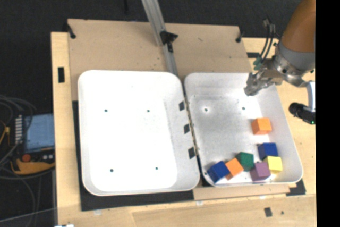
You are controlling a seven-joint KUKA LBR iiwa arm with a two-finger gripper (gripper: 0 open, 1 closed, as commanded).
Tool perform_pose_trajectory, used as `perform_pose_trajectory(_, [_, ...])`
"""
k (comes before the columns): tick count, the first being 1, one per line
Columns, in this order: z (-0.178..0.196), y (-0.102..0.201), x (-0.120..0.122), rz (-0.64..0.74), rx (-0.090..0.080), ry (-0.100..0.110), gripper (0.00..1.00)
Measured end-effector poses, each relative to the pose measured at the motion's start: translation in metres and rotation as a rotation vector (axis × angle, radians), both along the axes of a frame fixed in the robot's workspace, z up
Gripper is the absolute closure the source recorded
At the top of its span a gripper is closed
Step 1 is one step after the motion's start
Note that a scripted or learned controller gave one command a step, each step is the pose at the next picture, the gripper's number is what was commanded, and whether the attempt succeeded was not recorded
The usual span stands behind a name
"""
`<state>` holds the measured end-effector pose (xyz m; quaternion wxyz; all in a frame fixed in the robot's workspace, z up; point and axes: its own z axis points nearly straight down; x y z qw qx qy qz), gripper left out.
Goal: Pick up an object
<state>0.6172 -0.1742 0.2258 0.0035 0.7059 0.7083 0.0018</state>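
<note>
My gripper (pixel 254 86) hangs over the far right part of the right bin (pixel 223 87), above bare bin floor. Nothing shows between its fingers. An orange block (pixel 261 125) lies alone a short way nearer the front than the gripper. Along the front right corner sit a blue block (pixel 268 150), a yellow block (pixel 274 164), a purple block (pixel 260 171), a green block (pixel 246 159), a second orange block (pixel 234 167) and another blue block (pixel 218 171).
The left bin (pixel 133 130) lies beside the right one, joined by black clips along the shared rim. A slanted metal pole (pixel 151 5) rises behind the bins. Cables and a blue box (pixel 37 133) sit off the bench at left.
</note>
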Motion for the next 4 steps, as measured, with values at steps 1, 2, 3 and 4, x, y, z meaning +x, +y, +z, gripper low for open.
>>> perform_pose_trajectory(1, [0.045, -0.001, 0.001, 0.001, 0.001, 0.0, 1.0])
perform_pose_trajectory(2, [0.036, 0.052, -0.01, 0.002, 0.002, 0.007, 1.0])
perform_pose_trajectory(3, [0.025, 0.097, -0.009, 0.002, 0.002, 0.007, 1.0])
perform_pose_trajectory(4, [0.019, 0.149, -0.021, 0.003, 0.003, 0.007, 1.0])
